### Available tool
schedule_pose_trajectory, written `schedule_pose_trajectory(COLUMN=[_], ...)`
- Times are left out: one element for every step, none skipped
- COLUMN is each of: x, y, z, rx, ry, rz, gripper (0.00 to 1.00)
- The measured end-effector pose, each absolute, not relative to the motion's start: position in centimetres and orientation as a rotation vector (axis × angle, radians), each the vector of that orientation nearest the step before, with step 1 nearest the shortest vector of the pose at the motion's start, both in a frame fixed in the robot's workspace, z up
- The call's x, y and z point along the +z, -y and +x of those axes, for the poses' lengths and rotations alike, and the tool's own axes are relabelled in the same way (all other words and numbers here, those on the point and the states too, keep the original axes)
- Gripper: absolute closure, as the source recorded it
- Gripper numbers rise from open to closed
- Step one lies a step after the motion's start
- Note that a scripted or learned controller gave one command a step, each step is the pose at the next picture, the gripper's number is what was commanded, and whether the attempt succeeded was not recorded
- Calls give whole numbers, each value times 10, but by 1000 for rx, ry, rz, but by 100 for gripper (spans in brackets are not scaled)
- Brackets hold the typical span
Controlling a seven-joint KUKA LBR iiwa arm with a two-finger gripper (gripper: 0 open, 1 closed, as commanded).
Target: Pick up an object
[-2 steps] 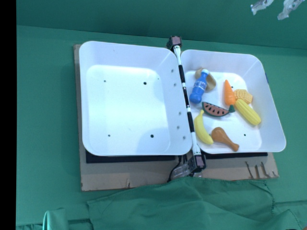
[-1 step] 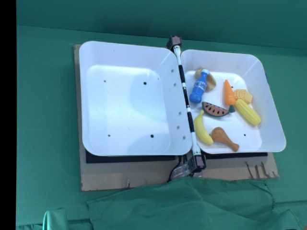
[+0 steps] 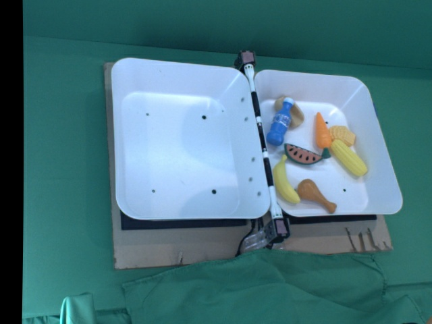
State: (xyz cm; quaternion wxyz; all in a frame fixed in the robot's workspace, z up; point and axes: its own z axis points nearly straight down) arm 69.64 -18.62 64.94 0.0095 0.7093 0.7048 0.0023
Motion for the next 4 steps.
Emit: schedule_pose_trajectory(x=[644,469,414,518], y=[186,162,88,104], z=[694,699,700,699], rx=[9,-12,-2,16], ry=[-2201,-2226,-2227,-2208], rz=[2212,2230,2219,2214], gripper=[100,100,100,100])
